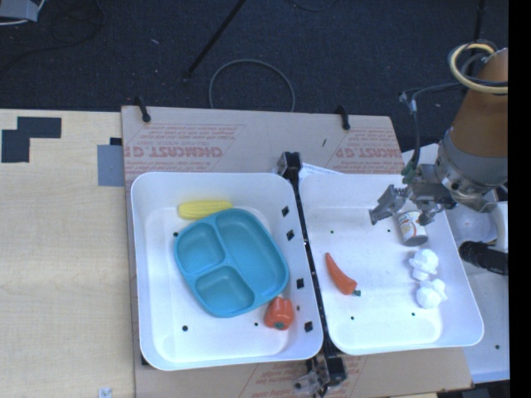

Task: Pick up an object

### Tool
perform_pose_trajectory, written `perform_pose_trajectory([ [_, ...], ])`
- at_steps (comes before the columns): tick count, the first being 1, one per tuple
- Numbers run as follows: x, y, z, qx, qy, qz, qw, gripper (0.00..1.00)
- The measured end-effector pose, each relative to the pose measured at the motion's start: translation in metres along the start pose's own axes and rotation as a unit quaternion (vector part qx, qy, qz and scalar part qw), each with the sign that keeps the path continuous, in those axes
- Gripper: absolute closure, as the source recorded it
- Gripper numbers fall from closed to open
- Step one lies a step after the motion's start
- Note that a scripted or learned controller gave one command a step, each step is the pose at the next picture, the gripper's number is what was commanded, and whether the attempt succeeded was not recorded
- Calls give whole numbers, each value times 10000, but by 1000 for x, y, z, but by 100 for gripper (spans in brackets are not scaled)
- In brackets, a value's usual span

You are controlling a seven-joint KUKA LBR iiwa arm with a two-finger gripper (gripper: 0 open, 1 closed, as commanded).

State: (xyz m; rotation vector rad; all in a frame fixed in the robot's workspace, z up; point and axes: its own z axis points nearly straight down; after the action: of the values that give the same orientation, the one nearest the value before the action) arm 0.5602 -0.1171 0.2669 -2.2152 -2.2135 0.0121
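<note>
**Claw over small bottle in right bin — grasp not yet made**

Item under attention: a small bottle-like object (410, 228), pale with a dark band, lying near the upper right of the right bin (373, 338). Its exact form is too small to make out. The claw (404, 210) sits directly above and against it; the grey finger parts look spread to either side, with nothing seen pinched between them. Judged status: approach done, closure pending.

Recommendations for this step:
- Centre the fingers across the object's narrow width before closing; it lies on its side and may roll out of an off-centre pinch.
- Descend until the tips straddle the body rather than its cap end.
- Close fully, then lift straight up — a sideways pull risks dragging it toward the bin wall.

Surroundings, working outward: two white crumpled items (426, 276) lie just below the object, near enough to be nudged. An orange carrot-shaped piece (340, 274) rests mid-bin, well apart. Across the divider, the left bin (158, 338) holds a blue sectioned plate (228, 259), a yellow corn piece (204, 209) and an orange pepper (280, 313). Both bins stand on the table (58, 264).
</note>
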Motion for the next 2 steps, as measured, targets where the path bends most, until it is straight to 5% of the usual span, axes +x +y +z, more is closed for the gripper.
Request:
perform_pose_trajectory([
  [1, 0, 2, -6, -55, -8, -8, 10000, 0],
  [2, -1, 3, 59, -18, -1, -6, 10000, 0],
])
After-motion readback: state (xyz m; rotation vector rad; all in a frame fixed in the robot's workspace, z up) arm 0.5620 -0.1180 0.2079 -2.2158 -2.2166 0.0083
